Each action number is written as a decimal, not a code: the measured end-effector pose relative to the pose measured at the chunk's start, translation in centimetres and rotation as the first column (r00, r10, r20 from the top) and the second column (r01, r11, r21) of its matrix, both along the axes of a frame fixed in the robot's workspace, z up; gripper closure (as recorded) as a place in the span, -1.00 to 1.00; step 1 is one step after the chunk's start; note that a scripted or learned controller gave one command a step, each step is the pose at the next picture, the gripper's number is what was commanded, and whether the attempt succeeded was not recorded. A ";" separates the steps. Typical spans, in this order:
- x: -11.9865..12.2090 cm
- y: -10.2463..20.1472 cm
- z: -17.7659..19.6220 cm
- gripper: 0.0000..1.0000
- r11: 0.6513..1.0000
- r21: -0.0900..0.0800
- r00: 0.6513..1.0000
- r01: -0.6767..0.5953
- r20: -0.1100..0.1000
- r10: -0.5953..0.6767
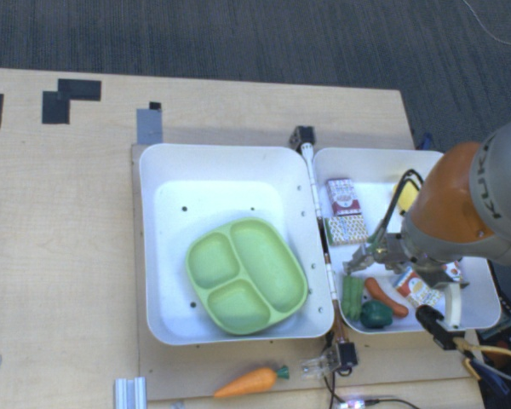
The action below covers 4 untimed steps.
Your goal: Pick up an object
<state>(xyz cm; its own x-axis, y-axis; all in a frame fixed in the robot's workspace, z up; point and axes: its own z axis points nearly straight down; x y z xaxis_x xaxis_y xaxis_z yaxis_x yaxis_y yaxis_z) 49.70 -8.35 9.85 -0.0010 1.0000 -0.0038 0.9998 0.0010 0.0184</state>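
In the right bin [485, 313], the fingers [370, 261] are hanging low over the near end, under the grey and orange arm [460, 203]. Wrist is blocking the tips; cannot tell whether they are spread wide or closed, and nothing is showing between them.

Candidate objects are lying just below the fingers: a green vegetable [352, 295], an orange-red sausage-shaped piece [385, 297] touching a dark green pepper [375, 315], and a printed packet [419, 290] to their right. Two small boxes [344, 210] are sitting just above and left of the fingers.

Risks, as judged:
- Pieces below are crowding each other; tips coming down between them are likely to be nudging one aside or catching two.
- The rounded pieces are liable to be rolling out of a pinch.
- The green vegetable is lying against the bin wall, so one tip may be striking the wall.
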 end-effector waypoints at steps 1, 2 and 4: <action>0.1 0.1 1.0 1.00 1.000 0.000 1.000 -0.001 0.004 0.001; 1.2 -10.1 -1.1 1.00 1.000 -0.001 1.000 -0.001 -0.010 0.001; 11.1 -7.4 10.0 -1.00 1.000 0.003 1.000 -0.005 -0.015 0.005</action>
